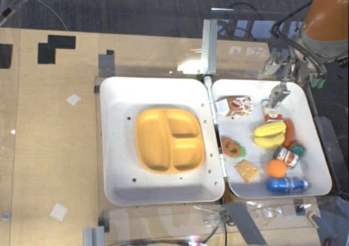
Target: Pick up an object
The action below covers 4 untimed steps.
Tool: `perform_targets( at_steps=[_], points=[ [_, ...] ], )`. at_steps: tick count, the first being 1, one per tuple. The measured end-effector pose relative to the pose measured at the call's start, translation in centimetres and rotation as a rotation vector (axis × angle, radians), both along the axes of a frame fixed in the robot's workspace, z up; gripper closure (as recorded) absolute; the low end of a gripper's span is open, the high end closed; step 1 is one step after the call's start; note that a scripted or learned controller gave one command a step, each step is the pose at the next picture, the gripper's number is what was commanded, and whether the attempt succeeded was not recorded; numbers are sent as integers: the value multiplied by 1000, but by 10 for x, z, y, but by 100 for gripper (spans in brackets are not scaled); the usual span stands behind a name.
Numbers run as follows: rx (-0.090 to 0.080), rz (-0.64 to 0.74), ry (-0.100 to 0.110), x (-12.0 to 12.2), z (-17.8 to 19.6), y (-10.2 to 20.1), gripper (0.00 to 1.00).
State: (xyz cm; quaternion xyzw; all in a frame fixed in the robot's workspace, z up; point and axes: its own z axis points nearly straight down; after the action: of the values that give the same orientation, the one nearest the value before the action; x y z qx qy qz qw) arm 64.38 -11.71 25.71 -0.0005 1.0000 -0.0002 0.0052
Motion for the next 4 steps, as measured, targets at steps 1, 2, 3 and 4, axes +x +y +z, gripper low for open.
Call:
perform_targets(
  at_steps=[1, 2, 3, 4],
  points=[
    [2, -226, 2, 26, -66, -50, 0],
    [5, -277, 4, -6, -111, 2, 0],
    [5, -623, 1, -4, -149, -54, 0],
    [15, -946, -23, -7, -157, -76, 0]
  ],
)
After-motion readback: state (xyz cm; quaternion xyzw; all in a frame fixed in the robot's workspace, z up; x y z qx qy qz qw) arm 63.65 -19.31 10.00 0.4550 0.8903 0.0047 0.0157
